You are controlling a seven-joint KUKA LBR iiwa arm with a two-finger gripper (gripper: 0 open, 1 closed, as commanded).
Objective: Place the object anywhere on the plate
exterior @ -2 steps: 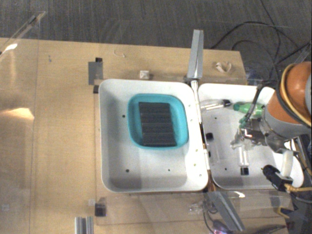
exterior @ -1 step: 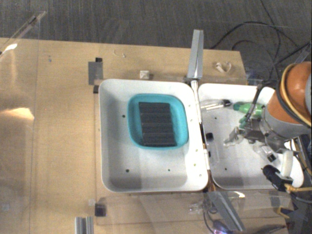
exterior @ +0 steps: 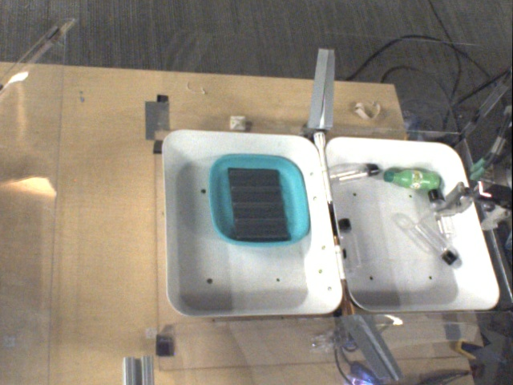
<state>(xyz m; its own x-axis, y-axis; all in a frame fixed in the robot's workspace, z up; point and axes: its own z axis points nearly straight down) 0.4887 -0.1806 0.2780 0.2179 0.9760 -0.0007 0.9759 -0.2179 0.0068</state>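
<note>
A teal plate (exterior: 298, 184) with rounded corners lies in the left bin (exterior: 188, 239), and a dark ridged rectangle (exterior: 258, 204) covers its middle. In the right bin (exterior: 401, 291) a green object (exterior: 412, 178) lies near the far wall. A clear tube with a black tip (exterior: 353, 171) is just left of it. A second clear piece with a black end (exterior: 431, 241) lies further forward. My gripper (exterior: 454, 200) seems to be the grey metal part at the right bin's right side, just right of and below the green object and above the second clear piece.
A small black piece (exterior: 345, 224) sits by the wall between the bins. A grey upright bar (exterior: 323, 87) stands behind that divide. Cables (exterior: 449, 62) trail over the carpet at the back right. Wooden benchtop (exterior: 80, 215) stretches to the left.
</note>
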